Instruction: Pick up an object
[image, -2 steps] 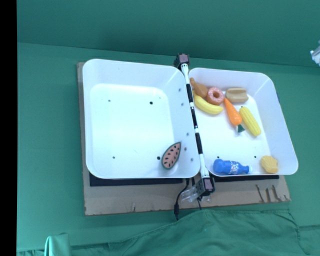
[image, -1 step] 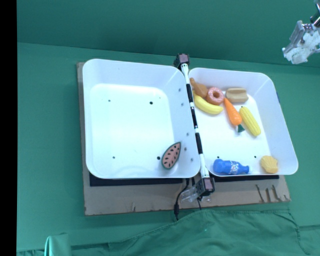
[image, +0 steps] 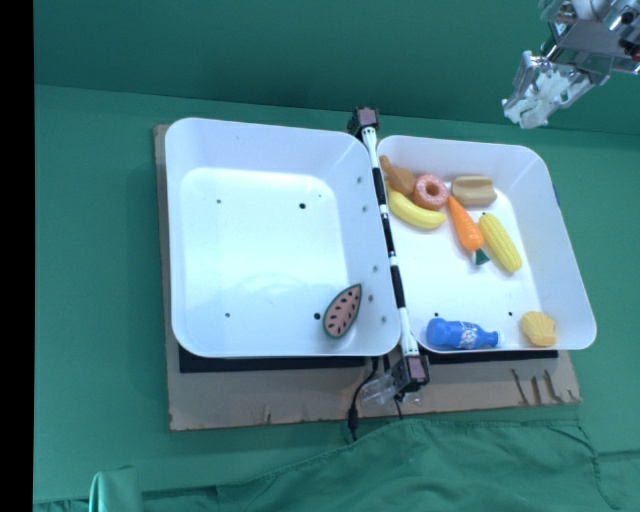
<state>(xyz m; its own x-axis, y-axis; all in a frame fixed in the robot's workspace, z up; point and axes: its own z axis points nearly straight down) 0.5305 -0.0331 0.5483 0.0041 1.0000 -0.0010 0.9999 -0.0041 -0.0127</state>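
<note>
My gripper hangs high at the upper right, above the far right corner of the right bin, with nothing between its fingers. In that bin lie a banana, a pink donut, a bread roll, a carrot, a corn cob, a blue bottle and a small yellow piece. An orange-brown item sits by the divider. A watermelon slice rests in the left bin at its near right corner.
A black-and-white rod runs along the seam between the bins, with clamps at both ends. The bins stand on a cardboard sheet over green cloth. Most toys crowd the right bin's far half.
</note>
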